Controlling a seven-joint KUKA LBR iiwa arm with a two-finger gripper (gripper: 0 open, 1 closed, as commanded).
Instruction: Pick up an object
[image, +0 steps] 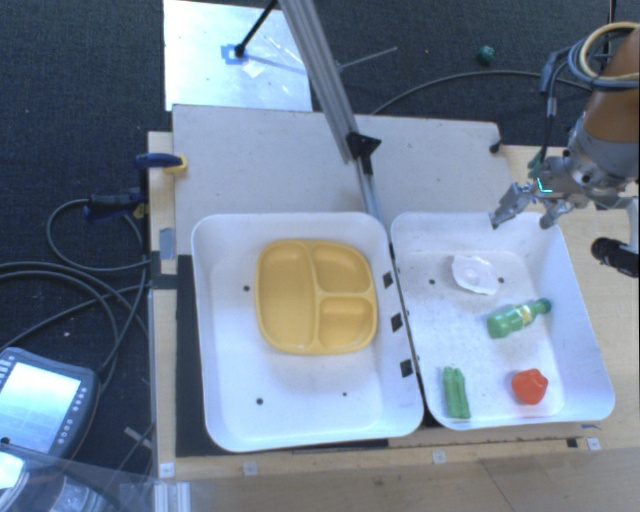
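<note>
Green bottle (518, 317) shows no readable label.

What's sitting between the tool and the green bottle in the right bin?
In the camera view, a white round object lies on the bin floor between the tool and the green bottle. The rest of that stretch is bare white floor of the right bin.

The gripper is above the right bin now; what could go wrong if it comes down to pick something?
1. The gripper hangs over the right bin's far rim, not over any object, so a straight descent may hit the rim or close on nothing.
2. The green bottle lies tilted on its side and may roll away from the fingers.
3. The white piece looks flat and pale against the bin, so it may be hard to grasp.
</note>
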